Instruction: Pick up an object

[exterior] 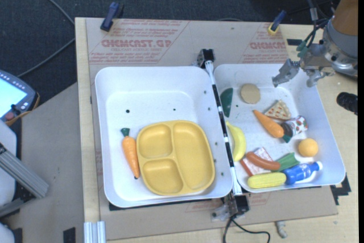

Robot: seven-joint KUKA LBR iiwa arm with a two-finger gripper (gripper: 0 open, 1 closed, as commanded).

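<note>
At two o'clock, above the right white bin (329, 122): gripper (297, 72), fingers apart, empty; approach step; next, descend onto the round tan cookie (249, 93).

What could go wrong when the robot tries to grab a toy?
The toys in the right bin lie crowded together, so the end effector might bump the pizza slice while reaching for the carrot. The orange ball looks round and could roll away. The flat cookie may be hard to pinch.

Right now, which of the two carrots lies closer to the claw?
The carrot in the right bin, beside the pizza slice, lies closer to the claw. The other carrot lies in the left bin, beside the yellow tray.
</note>
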